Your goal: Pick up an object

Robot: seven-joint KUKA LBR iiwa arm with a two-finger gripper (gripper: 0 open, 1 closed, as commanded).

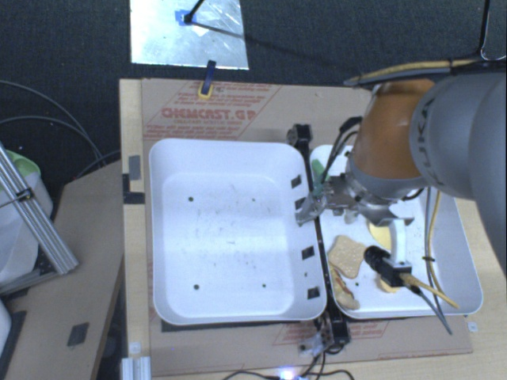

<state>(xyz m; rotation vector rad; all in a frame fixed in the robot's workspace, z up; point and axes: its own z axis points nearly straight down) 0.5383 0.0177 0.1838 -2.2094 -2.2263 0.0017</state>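
While arm (396,141) covers right bin (467,291) | tan piece (347,256), yellow bits inside | jaws' state: cannot tell

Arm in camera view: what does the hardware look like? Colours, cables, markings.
The arm is bulky grey with a broad orange band above the wrist. Black cables loop beside the band, and a yellow cable hangs below. Dark lettering on the grey shell is unreadable.
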